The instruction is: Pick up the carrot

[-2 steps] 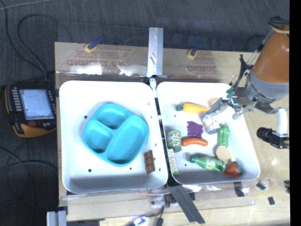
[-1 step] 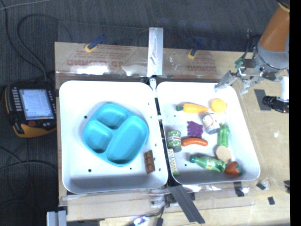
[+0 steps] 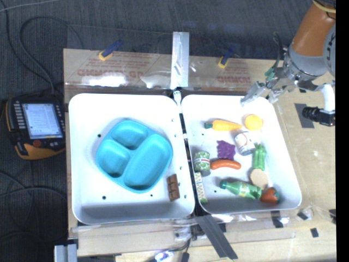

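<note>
The carrot (image 3: 224, 125), orange with a green stalk end pointing left, lies flat in the upper part of the right bin (image 3: 283, 146), just left of a yellow lemon (image 3: 253, 122). My gripper (image 3: 262, 93) hovers over the bin's far right corner, up and to the right of the carrot and apart from it. Its fingers look open with nothing between them. The grey arm with its orange band (image 3: 312, 34) comes in from the top right.
Around the carrot lie purple grapes (image 3: 225, 148), a white can (image 3: 244, 142), a green vegetable (image 3: 259, 156), a red sausage (image 3: 224, 165), a green can (image 3: 201, 161) and a green bottle (image 3: 240, 188). The left bin holds a blue divided plate (image 3: 133, 154) and a chocolate bar (image 3: 173, 187).
</note>
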{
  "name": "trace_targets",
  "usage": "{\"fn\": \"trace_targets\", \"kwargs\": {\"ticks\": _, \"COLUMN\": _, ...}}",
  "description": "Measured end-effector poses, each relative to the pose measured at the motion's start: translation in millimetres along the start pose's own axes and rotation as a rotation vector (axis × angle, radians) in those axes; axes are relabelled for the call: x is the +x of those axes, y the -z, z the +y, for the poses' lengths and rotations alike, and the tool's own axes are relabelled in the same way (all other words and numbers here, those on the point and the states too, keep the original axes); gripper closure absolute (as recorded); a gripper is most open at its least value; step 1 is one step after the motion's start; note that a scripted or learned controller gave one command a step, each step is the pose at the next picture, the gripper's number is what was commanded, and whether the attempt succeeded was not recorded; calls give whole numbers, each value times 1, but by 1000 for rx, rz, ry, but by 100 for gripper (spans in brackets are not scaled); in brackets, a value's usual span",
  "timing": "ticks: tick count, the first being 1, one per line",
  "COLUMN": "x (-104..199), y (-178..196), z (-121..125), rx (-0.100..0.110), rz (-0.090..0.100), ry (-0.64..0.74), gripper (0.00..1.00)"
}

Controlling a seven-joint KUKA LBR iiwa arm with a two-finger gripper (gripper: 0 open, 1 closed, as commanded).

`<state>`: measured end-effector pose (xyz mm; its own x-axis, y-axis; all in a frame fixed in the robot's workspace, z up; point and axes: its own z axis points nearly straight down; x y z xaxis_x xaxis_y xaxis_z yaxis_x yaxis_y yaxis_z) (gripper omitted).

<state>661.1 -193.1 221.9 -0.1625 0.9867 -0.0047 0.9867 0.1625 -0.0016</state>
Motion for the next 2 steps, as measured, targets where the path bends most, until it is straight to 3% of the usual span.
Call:
{"fn": "trace_targets", "kwargs": {"ticks": 1, "x": 0, "y": 0, "z": 0, "rx": 0, "rz": 0, "ry": 0, "gripper": 0}}
{"fn": "trace_targets", "kwargs": {"ticks": 2, "x": 47, "y": -127, "z": 15, "rx": -1, "rz": 1, "ry": 15, "gripper": 0}}
